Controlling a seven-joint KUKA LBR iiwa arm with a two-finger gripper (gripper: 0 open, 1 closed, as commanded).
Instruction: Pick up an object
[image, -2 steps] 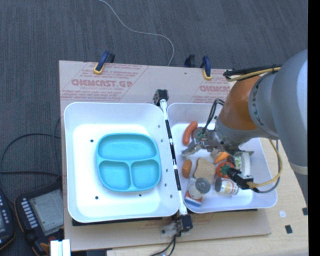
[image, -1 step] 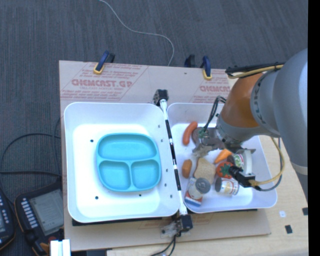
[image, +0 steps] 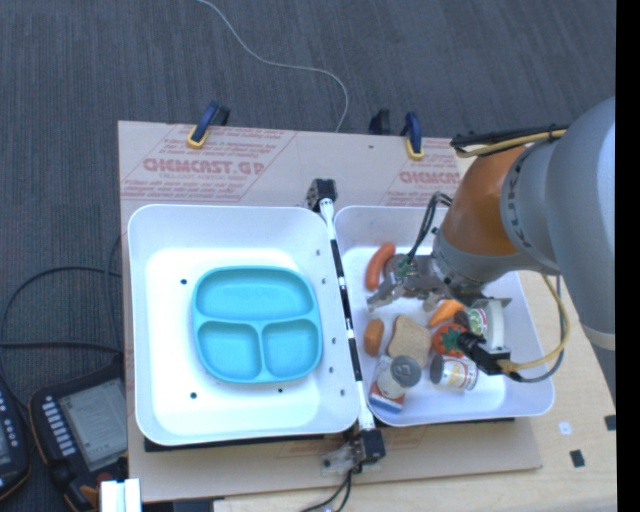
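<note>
Claw (image: 385, 292), grip unclear, over 1 hot dog (image: 379, 264), 1 bread slice (image: 408, 338), 2 cans (image: 455, 374).

The right white plastic bin (image: 520, 395) is crowded: an orange hot dog (image: 379, 264), a slice of tan bread (image: 408, 337), small cans (image: 455, 374) and other toy food lie close together, with the grey arm (image: 540, 200) overhead. The left white bin (image: 160, 400) offers open floor around a compartmented blue plastic tray (image: 258, 323).
</note>
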